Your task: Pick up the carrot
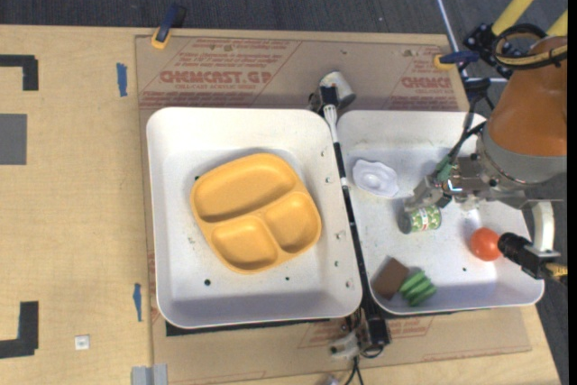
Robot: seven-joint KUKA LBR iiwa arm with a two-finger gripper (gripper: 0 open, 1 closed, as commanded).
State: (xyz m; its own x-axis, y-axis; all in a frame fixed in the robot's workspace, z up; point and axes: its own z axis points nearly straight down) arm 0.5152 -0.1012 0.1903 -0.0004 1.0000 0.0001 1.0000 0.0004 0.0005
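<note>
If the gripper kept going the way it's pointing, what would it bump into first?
Probably the small can. The gripper points down and left into the right bin, and the can sits right at its tip. Depth is hard to judge from above. The carrot lies off to the side, out of that line.

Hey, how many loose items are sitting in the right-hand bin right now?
5: white object upper left, small can centre, orange carrot at right, brown block and green item near the front. The arm may hide more.
</note>
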